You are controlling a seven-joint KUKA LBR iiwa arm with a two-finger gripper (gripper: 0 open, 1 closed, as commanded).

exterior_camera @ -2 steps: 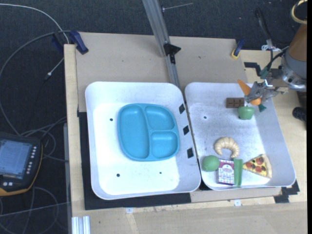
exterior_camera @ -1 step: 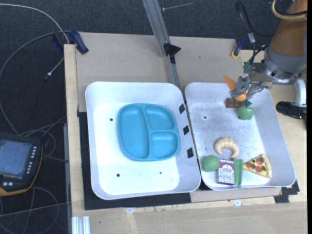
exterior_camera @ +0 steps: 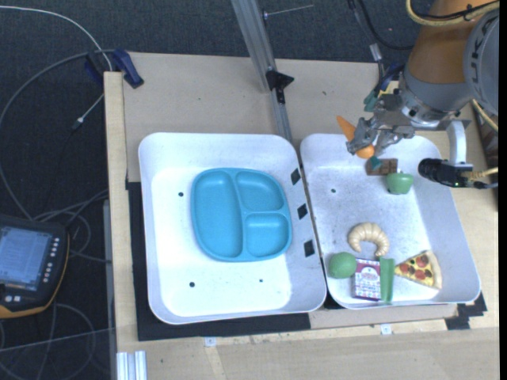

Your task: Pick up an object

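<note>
The grey arm with its orange band (exterior_camera: pixel 447 22) reaches in over the far end of the right-hand shallow white plastic bin (exterior_camera: pixel 455 236), and that bin serves as the landmark here. The two-finger gripper (exterior_camera: pixel 366 142) hangs just above the bin's far-left corner, with a small orange carrot-shaped toy (exterior_camera: pixel 354 135) showing at its tip. The orange piece appears pinched between the fingers, its pointed end sticking out past the bin's far rim.

Inside the bin, just beneath the gripper, lies a small brown block (exterior_camera: pixel 385 166), and touching it on the near side is a green apple-shaped toy (exterior_camera: pixel 400 183). Toward the bin's near end rests a pale tan croissant toy (exterior_camera: pixel 371 237). Nearer still, along the bin's near-left edge, sits a round green ball-like toy (exterior_camera: pixel 342 265), and just beside it a small pink and white printed box (exterior_camera: pixel 367 280) with a green strip (exterior_camera: pixel 386 279) against its side. A toy pizza slice with red toppings (exterior_camera: pixel 420 270) lies at the bin's near-right corner.

Beside the landmark bin, to its left, stands the second shallow white bin (exterior_camera: pixel 166 291), which holds a blue plastic divided plate (exterior_camera: pixel 240 214) with three compartments. A black cylindrical fitting (exterior_camera: pixel 444 171) projects over the landmark bin's right rim
</note>
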